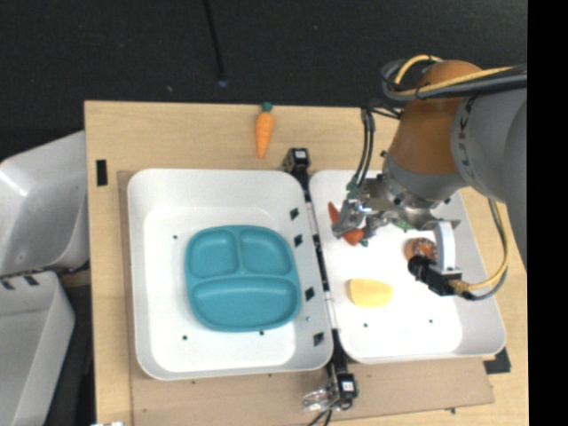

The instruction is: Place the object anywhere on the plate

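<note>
One arm (pixel 444 131) leans in from the right, its orange band high over the right bin (pixel 475 331). Its wrist is bent down toward that bin's upper left corner. The end effector (pixel 353 222) sits low there, just beside the wall shared with the left bin (pixel 151 238). We cannot tell whether it is released or clenched.

A red thing (pixel 355 236) shows right at its tip, touching or just under it. We cannot tell whether it is held. The divider crowds the end effector on its left, while the lower half of the right bin lies mostly bare.

In that bin a yellow piece (pixel 368 292) lies near the middle, apart from the end effector. A small brownish thing (pixel 420 248) lies further right, too blurred to name. In the left bin a blue plate (pixel 241 276) with three compartments sits centred, with white floor all round it. A carrot (pixel 264 131) lies on the table (pixel 177 122) above the bins.
</note>
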Controlling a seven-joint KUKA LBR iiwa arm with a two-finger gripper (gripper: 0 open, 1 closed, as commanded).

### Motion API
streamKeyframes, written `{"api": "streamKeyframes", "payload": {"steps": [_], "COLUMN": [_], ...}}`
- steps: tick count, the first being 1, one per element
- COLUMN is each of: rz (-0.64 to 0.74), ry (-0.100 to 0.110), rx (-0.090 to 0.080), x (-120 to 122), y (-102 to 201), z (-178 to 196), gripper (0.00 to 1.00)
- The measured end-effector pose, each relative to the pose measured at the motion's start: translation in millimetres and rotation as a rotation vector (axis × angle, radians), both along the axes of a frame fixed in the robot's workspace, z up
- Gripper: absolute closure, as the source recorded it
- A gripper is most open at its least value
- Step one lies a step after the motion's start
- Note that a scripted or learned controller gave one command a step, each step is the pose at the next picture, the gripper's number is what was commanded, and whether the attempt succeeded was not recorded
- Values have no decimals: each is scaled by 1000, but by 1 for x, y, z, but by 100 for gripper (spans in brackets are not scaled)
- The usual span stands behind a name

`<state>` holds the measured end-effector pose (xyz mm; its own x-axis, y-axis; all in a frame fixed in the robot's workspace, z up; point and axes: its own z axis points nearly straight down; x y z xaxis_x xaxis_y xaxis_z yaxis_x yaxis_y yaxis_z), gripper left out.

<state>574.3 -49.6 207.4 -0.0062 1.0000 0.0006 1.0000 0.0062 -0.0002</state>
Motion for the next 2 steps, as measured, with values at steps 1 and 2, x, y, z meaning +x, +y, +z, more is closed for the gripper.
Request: {"api": "streamKeyframes", "payload": {"steps": [1,2], "rz": [1,1], "ry": [0,-3], "rx": [2,0], "x": [-8,-13], "y": [46,91], "z": [10,16], "gripper": [100,100]}}
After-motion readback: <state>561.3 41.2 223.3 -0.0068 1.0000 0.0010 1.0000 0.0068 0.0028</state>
